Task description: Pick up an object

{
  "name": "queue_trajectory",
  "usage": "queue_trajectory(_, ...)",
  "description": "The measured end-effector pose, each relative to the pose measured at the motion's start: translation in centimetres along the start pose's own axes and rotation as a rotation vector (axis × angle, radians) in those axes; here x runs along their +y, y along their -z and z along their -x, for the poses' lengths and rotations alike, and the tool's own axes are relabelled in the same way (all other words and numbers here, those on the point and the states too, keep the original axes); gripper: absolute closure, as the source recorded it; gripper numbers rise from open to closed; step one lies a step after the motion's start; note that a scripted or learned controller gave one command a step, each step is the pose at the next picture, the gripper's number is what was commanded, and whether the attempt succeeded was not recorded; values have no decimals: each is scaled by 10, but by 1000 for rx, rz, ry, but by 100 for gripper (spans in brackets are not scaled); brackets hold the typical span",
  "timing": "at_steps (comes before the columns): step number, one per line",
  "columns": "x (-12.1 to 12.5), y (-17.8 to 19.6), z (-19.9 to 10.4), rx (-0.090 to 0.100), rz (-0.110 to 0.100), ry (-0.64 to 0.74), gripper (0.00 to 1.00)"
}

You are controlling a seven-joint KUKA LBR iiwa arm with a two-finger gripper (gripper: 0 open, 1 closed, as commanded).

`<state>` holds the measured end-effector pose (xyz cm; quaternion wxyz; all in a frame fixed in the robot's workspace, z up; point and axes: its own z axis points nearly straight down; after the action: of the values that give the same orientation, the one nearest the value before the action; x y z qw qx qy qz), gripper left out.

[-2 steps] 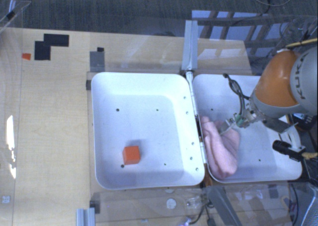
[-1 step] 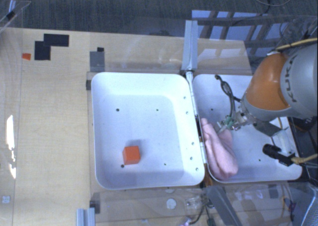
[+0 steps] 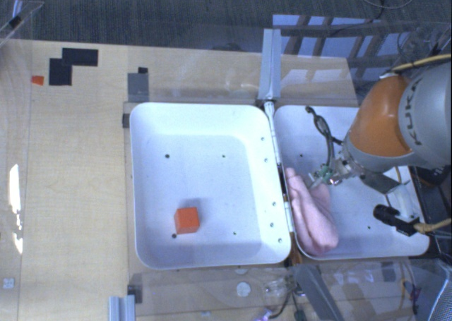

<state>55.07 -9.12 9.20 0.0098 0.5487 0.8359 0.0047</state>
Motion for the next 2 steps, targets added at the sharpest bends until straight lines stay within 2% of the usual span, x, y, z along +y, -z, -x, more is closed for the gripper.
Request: queue_trajectory(2, 0, 0, 0, 0, 0, 0, 0)
